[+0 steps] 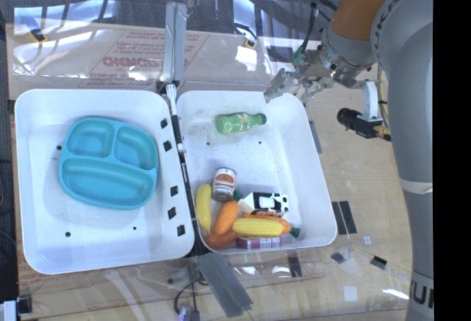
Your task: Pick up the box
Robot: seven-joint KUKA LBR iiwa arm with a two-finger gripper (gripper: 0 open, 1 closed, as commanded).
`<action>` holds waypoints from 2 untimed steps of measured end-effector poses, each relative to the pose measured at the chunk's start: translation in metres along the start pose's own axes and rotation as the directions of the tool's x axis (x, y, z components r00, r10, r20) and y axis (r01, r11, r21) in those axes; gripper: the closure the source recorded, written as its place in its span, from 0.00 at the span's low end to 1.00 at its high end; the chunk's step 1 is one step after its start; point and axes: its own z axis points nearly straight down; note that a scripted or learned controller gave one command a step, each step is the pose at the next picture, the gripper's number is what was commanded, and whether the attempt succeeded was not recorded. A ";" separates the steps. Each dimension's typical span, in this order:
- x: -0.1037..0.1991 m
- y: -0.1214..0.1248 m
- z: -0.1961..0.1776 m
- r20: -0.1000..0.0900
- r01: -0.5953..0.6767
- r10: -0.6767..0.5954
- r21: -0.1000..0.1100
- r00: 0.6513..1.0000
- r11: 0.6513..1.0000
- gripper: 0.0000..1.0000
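At far-right corner of the right bin [313, 165], gripper [283, 86] hangs above the rim; fingers look spread, nothing betw. them. Box [259, 242] lies well apart at the near edge, diagonally toward the cam and slightly left, long axis approx. along the front wall, mostly buried. Corn [257, 226] sits on top, carrot [224, 218], banana [203, 207], can [224, 184] and cow-print toy [269, 202] crowd it; green bottle [239, 123] lies near the gripper's path.

Looks like a robotics lab to me: I'm looking down at a bench [353, 187] with two white bins [29, 187], toy food [254, 225] and a big industrial arm [401, 54].
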 end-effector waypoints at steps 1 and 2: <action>0.026 0.003 0.118 0.002 -0.014 0.014 -0.012 1.000 1.000 0.00; 0.098 -0.055 0.141 -0.001 -0.202 0.202 0.004 0.979 0.979 0.00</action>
